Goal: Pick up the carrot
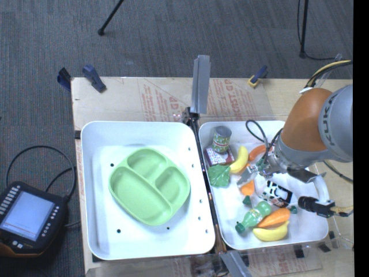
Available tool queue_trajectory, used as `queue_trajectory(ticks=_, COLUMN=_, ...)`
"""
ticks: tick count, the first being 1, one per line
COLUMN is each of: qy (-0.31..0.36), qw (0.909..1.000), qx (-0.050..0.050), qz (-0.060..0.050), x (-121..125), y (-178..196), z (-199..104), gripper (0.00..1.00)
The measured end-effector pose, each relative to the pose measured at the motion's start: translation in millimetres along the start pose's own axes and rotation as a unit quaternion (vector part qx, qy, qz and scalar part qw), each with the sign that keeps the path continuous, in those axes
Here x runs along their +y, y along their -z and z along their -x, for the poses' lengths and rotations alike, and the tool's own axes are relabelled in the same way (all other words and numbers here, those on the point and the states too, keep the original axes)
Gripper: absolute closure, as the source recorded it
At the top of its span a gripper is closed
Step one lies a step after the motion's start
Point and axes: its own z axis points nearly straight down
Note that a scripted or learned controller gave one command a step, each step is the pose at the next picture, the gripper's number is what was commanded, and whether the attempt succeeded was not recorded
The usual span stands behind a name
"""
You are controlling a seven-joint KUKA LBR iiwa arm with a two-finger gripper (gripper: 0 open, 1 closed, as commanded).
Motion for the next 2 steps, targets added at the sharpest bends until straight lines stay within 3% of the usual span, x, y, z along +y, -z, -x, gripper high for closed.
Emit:
queue_trajectory(ticks=1, qy=-0.004, qw=1.0, qx=0.002, qz=-0.003, x=-2, y=7, z=1, gripper=1.0)
queue_trajectory(ticks=2, qy=-0.085, qw=0.9964, qx=0.0, qz=-0.001, x=-24, y=105, z=-49, gripper=1.0)
